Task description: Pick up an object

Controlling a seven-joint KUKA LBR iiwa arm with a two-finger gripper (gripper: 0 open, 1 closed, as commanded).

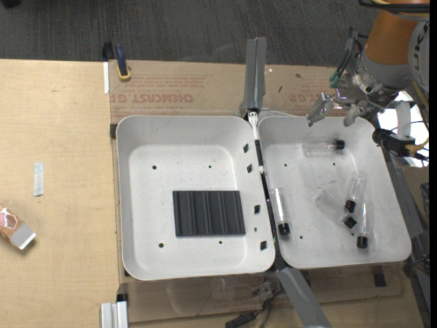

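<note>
Hand (336,113) hovers spread and empty over the right bin's (300,255) far rim, poised to descend; clear tubes, the likely pick, lie inside that bin: one (322,146) just below the hand, one (278,214) along its left wall, several (353,207) clustered near its right side.

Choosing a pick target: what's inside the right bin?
The right bin holds several clear tubes with black caps, one along its left wall. Whether any overlap is unclear.
</note>
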